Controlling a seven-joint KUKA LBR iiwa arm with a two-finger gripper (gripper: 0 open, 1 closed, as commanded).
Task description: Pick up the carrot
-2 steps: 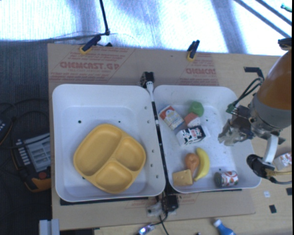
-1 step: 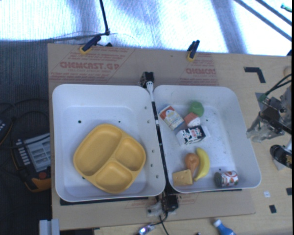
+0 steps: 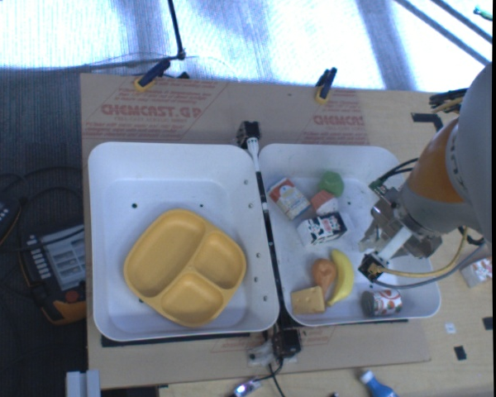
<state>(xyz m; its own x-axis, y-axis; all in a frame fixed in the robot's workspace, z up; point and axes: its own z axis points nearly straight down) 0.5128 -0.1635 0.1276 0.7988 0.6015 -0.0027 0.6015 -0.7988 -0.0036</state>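
The arm (image 3: 446, 168) comes in over the right edge of the right bin (image 3: 380, 157), its orange band above that bin's right wall and the wrist bent down and leftward into the bin. The gripper (image 3: 383, 230) hangs over the bin's right half, apart from everything lying there, with nothing seen in its grasp; from this angle the wrist covers it, and I cannot tell whether it is spread or pressed together. The carrot (image 3: 322, 271) lies toward the near edge of the right bin, just left of the banana (image 3: 343, 275) and touching it, with a tan wedge (image 3: 308, 299) against its near end. A can (image 3: 383, 303) sits in the near right corner, partly under the arm's fittings. Further back are a black-and-white carton (image 3: 324, 228), a red block (image 3: 324, 202), a green thing (image 3: 331, 182) too blurred to name, and a red-and-white carton (image 3: 288, 198). The left bin (image 3: 116, 172) holds a yellow plate (image 3: 186, 265).
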